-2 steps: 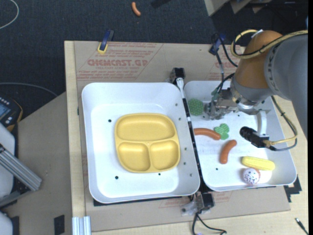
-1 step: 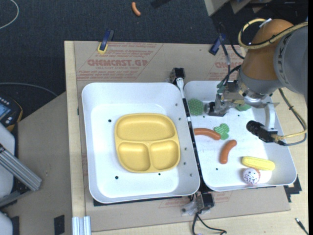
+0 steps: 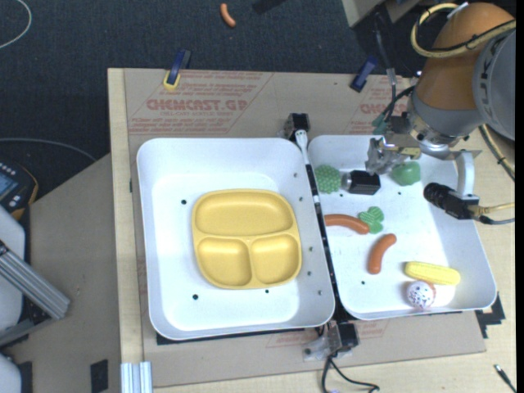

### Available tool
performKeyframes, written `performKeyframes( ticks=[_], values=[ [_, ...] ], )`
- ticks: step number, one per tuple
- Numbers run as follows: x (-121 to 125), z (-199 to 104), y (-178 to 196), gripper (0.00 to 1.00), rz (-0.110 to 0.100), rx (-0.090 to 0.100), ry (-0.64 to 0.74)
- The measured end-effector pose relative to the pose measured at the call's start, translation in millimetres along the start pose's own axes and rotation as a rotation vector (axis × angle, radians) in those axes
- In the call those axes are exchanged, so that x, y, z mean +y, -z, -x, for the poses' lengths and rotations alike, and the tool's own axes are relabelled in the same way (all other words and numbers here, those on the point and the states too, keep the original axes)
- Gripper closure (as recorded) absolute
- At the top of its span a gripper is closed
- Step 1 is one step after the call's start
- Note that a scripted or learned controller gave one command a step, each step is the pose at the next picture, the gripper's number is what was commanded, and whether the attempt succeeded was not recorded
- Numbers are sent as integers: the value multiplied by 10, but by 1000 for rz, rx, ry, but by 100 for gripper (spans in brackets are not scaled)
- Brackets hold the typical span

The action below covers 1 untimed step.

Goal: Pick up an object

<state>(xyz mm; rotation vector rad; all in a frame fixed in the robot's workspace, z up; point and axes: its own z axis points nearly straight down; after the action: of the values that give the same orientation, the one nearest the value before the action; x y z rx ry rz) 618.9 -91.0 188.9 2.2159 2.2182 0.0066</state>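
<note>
Camera view: gripper [image 3: 381, 160] hangs over the right bin [image 3: 458, 256] on a cardboard-topped bench [image 3: 246, 105] above dark carpet [image 3: 98, 23]; its grip state is unclear. A green object [image 3: 405, 171] lies just beside it.

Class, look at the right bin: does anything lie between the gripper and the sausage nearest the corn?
Yes. The green toy lies roughly between the gripper at the bin's far end and that sausage; the other sausage lies just left of that path.

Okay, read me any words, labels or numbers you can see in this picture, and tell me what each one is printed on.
"CHEMCAST GP": red print on the brown protective sheet behind the left bin.
Same red print repeats beneath it and behind the right bin: too blurred to read.
</note>
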Motion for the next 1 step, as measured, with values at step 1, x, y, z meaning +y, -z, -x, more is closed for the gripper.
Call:
performKeyframes(
  ticks=[1],
  values=[
    [16,1,388,100,-1,0,0]
  ],
)
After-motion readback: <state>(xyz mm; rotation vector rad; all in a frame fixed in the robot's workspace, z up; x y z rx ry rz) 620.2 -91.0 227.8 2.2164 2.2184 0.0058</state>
